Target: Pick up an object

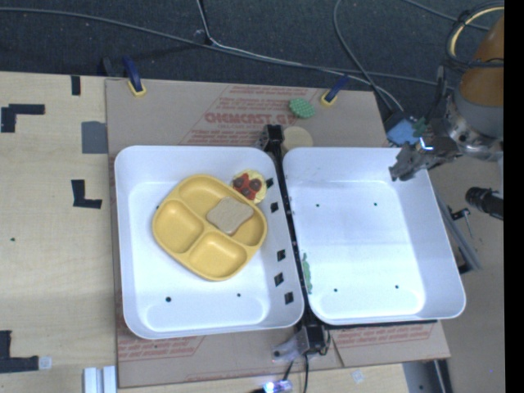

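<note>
A: Looking at the grey arm w/ the orange band (483,56) — it sits at the far right corner of the right shallow white bin (442,301), outside the rim. The dark two-finger gripper (404,169) hangs right over that bin's far right rim.

B: Open or closed?

A: Can't tell, too small and dark from this angle. Nothing visible between the tips tho.

B: So where's stuff to pick?

A: All in the left shallow white bin (139,301). A yellow plastic divided plate (188,228) lies about mid-bin, tilted diagonally. A flat tan square piece, looks like toast (229,215), rests in the plate's right compartment. A small dark-red lumpy item, maybe berries (249,187), sits at the plate's far right edge, near the bin's far right corner, close to the divider between the bins.

B: Anything else?

A: A small green bit (305,268) at the right bin's left wall, hard to ID. Plus a green knobbly piece (301,106) on the cardboard beyond the bins.

B: Step?

A: I'd say approach, pre-grasp. No contact yet, gripper well apart from the plate.

B: Next move?

A: Prob needs to travel left across the right bin and over the divider, line up above the toast or red item, then drop straight down. Toast lies flat, so pinching it could be tricky.
</note>
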